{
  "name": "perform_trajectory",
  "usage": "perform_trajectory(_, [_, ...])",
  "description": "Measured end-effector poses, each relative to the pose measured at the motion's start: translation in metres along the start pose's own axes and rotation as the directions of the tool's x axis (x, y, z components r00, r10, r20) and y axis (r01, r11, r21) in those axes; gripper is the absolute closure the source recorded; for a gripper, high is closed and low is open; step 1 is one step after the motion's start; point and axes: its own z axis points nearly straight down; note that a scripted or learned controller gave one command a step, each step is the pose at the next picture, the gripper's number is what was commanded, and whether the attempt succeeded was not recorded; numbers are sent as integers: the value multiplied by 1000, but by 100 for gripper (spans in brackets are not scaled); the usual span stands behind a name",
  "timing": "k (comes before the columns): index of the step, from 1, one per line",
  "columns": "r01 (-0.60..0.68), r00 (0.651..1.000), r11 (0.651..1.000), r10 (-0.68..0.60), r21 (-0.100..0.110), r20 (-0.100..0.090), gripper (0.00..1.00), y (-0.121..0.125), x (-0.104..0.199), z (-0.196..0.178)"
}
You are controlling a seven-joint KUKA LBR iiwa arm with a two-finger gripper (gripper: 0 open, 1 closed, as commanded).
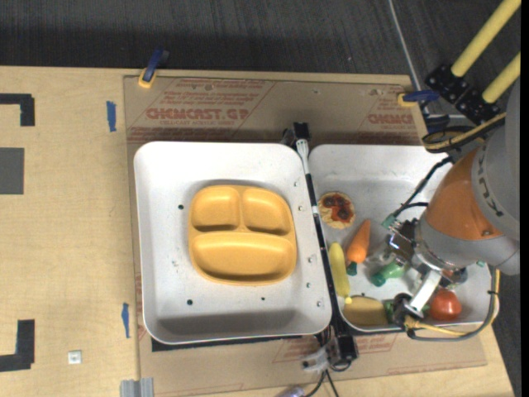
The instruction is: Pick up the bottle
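Note:
A small green bottle-like thing point(379, 275) lies in the right bin point(376, 172), near its middle, and the gripper hides part of it. My gripper point(397, 255) reaches in from the right and is low over the bin, right above and against the green thing's right end. The wrist covers where the two meet, so I cannot tell if anything is held.
The right bin also holds an orange carrot point(359, 241), a round pizza toy point(336, 208), a long yellow piece point(338, 269), a tan-yellow piece point(364, 309) at the front wall and a red tomato point(445, 306). A yellow divided plate point(243, 231) sits in the left bin point(165, 246).

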Motion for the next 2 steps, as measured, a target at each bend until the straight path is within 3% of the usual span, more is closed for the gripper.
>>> perform_trajectory(1, [-262,965,965,262,6,4,0,16,15,1])
perform_trajectory(2, [-436,900,900,436,4,0,0,4,15,0])
